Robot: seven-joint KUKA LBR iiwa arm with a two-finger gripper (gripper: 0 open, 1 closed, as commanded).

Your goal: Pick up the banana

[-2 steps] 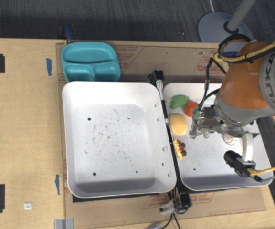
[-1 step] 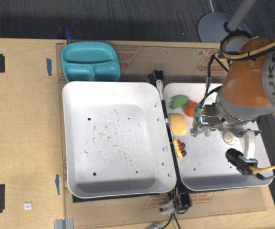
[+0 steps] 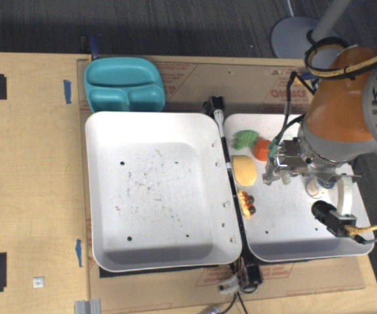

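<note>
The arm (image 3: 345, 103) hides part of the right bin (image 3: 287, 241).

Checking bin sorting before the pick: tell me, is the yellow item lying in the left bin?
No, the yellow item lies in the right bin, near its left wall.

One camera is fixed above the bench (image 3: 31, 175) and looks down at a slant on both white bins, from far enough to take them whole. The arm (image 3: 349, 110) enters from the right side, so the left bin (image 3: 156, 188) lies far from the gripper (image 3: 275, 170) and the right bin (image 3: 293, 234) is under it.
</note>
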